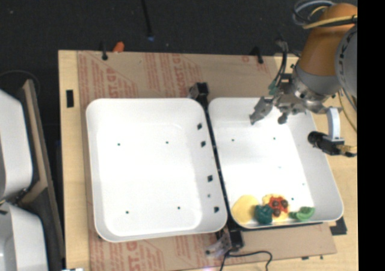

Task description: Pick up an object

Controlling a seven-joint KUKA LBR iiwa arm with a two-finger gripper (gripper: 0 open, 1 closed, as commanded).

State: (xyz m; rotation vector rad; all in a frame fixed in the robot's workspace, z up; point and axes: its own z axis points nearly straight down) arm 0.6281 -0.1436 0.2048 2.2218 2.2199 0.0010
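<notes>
My gripper hangs over the far part of the right bin, its two grey fingers spread apart with nothing between them. The objects lie together at the bin's near edge, well away from the gripper: a pale yellow piece, a teal object, a red-and-orange toy and a green piece.
The left bin sits beside the right one, with a row of black clips along the divide between them. Both rest on a brown board. A black fitting juts over the right bin's right rim.
</notes>
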